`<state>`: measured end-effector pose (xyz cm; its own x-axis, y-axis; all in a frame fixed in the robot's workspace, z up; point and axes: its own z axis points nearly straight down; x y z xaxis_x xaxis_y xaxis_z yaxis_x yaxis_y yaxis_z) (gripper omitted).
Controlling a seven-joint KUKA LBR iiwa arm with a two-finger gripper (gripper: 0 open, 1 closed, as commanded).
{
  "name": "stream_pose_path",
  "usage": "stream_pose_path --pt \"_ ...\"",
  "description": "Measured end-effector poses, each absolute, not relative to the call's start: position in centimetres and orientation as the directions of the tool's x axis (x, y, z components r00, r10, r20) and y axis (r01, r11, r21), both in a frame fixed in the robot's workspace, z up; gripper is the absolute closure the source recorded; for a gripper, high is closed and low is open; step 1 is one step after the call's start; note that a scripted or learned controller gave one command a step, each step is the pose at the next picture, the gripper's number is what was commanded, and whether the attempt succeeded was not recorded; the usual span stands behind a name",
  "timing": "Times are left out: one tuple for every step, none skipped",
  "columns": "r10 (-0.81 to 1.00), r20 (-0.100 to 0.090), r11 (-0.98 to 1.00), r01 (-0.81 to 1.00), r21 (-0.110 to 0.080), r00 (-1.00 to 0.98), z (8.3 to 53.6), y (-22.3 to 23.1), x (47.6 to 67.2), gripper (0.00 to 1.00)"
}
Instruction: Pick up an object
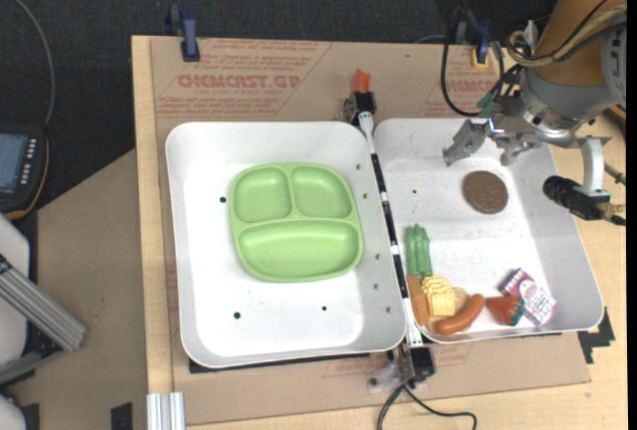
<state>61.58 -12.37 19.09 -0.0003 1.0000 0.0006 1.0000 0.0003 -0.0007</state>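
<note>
The gripper (490,145) hangs over the far part of the right bin (567,249), its two grey fingers (460,143) spread apart with nothing between them. Just in front of it, a brown disc (486,191) lies flat on the bin floor, apart from the fingertips. Along the bin's left wall lies a green vegetable (418,249), and nearer the front corner sit a yellow corn piece (439,298) and an orange-red sausage (462,315), touching each other. A small red and white packet (524,299) rests near the front right corner, close to the sausage's end. The left bin (199,249) holds a green divided plate (296,221) with three compartments, set near its middle. Both bins rest on a brown board (259,80) clamped at its far edge.
</note>
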Motion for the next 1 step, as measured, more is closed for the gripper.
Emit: stream_pose_path --pt "1.000 -0.001 -0.005 1.000 -0.006 0.005 12.64 -18.73 62.63 0.00"
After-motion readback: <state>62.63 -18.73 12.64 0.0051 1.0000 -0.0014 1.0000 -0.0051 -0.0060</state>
